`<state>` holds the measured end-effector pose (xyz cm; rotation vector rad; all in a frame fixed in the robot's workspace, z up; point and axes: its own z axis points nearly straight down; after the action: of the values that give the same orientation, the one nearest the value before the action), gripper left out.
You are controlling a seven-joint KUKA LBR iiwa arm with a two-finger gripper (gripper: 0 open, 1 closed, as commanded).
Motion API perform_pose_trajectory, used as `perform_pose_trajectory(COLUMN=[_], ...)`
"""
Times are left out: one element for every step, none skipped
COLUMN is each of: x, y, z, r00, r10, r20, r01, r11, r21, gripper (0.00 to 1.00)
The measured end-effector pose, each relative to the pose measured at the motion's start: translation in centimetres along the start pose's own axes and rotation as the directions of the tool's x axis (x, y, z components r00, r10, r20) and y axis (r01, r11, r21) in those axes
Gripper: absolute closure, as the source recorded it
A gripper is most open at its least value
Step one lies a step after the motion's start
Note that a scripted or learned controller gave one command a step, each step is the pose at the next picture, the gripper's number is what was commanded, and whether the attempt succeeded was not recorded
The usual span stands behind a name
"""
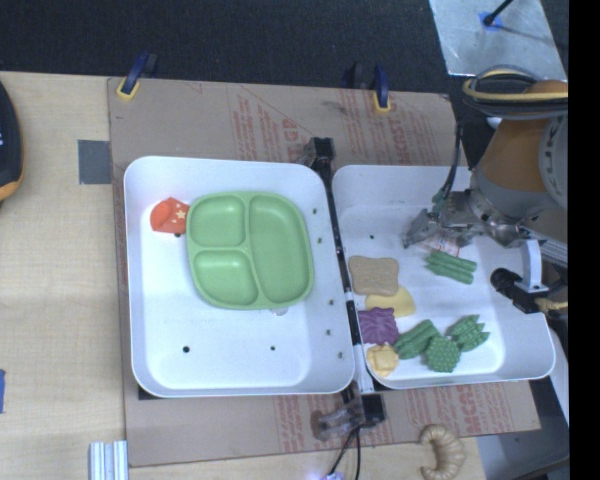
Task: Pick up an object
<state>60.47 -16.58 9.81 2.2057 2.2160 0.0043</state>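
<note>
The gripper (442, 236) hangs low over the right bin (380, 193), just above a green ridged piece (450, 266) — whether its fingers are spread or closed cannot be told from this angle. Other toy foods cluster along that bin's near side: a bread slice (373, 272), a purple piece (377, 323) and green vegetables (441, 340). The left bin (155, 358) bears a green divided plate (250, 249) with a red piece (168, 216) beside it.

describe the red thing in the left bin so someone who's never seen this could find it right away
Find the left white bin, which holds a green divided plate. Off the plate's upper left corner lies the red toy. It is the only red item and carries a small yellow star.
</note>
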Motion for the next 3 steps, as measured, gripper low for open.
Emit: perform_pose_trajectory(x=[-4.3,-2.8,-2.9], y=[-1.7,-3.1,-3.1], z=[0.5,0.6,-0.5], r00=[1.000,1.000,1.000], r10=[0.004,0.002,0.000], r20=[-0.007,-0.009,-0.008], r01=[-0.004,-0.001,0.000], r11=[1.000,1.000,1.000], r21=[0.014,0.019,0.018], gripper=[0.00,0.00,1.00])
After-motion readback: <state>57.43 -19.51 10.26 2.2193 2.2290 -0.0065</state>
